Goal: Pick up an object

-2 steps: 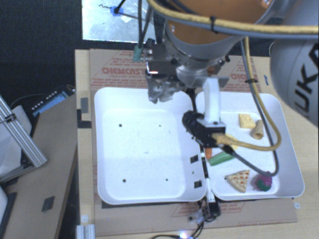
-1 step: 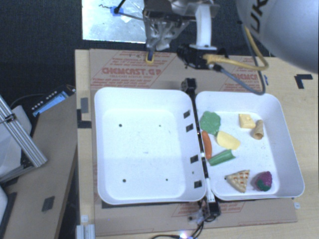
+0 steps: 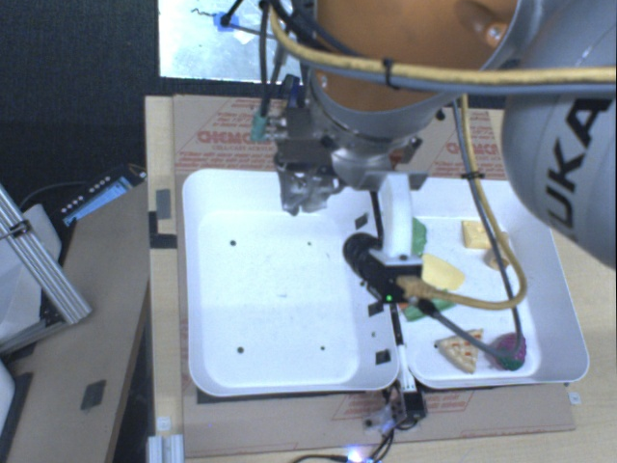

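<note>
The gripper [image 3: 307, 197] hangs low at the far edge of the left bin [image 3: 217, 355], its tip blurred and crowded by the wrist housing — I cannot tell how it is set, and nothing is seen in its hold. The things worth picking lie in the right bin [image 3: 564, 340]: a yellow wedge [image 3: 442, 273] near the wall shared with the left bin, a pale yellow block [image 3: 476, 233] toward the far edge, a pizza-like slice [image 3: 460, 352] and a purple piece [image 3: 511, 350] by the near edge, and a green piece [image 3: 418, 236] beside the arm's white link. To do this step well, I judge the arm should cross to the right bin, choose a piece standing clear of the yellow cable [image 3: 482, 297] — the slice looks free — centre over it, and descend straight before closing.
</note>
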Robot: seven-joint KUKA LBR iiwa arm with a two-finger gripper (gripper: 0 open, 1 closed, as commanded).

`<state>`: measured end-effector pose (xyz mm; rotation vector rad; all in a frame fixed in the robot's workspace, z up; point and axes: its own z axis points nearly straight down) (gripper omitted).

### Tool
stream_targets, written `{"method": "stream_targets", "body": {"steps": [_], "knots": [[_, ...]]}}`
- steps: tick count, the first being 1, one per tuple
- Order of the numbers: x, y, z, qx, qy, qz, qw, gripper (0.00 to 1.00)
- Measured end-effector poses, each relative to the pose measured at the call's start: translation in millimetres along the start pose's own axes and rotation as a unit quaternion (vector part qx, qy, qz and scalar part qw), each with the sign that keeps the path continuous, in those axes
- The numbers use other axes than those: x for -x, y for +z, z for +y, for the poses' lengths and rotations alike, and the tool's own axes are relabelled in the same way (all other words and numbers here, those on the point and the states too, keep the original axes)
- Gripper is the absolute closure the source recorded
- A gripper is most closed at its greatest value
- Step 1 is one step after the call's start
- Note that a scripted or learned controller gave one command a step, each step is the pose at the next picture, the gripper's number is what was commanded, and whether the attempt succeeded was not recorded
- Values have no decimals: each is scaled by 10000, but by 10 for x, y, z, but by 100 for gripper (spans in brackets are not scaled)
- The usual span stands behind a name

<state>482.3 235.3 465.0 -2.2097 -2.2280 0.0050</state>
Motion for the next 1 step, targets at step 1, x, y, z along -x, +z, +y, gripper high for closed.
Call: {"method": "stream_targets", "body": {"steps": [1], "knots": [[24,-226,772,53,45,5,10000,100]]}}
